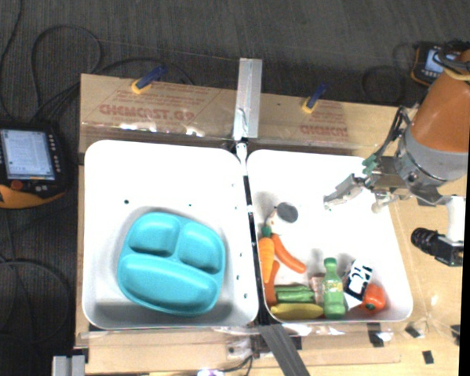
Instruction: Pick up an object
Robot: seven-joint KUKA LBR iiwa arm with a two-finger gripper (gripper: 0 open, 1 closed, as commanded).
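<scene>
Left bin [100, 215] holds blue tray [171, 260]; in right bin [315, 168], gripper [346, 189] hovers at 1 o'clock, jaws apart and empty, approach stage by my reading; next: descend toward 6 o'clock pile, perhaps the carrot [284, 255].

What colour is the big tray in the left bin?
Light blue tray, seen in the camera view.
</scene>
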